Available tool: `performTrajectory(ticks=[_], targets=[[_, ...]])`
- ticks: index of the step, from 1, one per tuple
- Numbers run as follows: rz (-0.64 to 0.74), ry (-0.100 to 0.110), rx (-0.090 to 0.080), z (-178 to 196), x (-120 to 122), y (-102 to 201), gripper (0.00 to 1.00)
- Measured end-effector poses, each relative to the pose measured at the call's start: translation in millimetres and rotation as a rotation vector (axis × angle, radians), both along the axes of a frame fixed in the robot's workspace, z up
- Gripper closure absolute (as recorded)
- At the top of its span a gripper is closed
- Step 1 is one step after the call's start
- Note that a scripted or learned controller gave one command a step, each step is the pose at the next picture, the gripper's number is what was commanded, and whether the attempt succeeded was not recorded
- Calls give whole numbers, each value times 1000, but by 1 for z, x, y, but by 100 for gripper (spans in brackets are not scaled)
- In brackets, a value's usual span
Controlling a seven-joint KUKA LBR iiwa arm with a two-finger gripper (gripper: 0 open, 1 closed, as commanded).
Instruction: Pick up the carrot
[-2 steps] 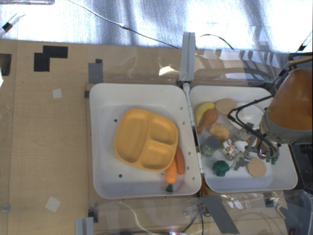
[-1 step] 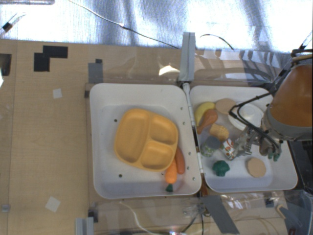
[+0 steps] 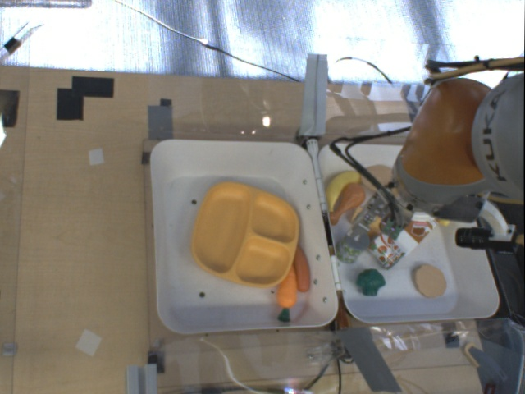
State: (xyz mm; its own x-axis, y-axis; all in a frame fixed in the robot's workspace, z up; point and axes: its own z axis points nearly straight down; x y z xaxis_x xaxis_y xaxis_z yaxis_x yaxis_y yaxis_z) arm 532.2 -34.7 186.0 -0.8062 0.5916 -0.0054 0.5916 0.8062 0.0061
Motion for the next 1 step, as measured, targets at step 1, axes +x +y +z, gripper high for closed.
performTrajectory(ticks=[1], targets=[[38, -11, -5, 138, -4, -55, 100]])
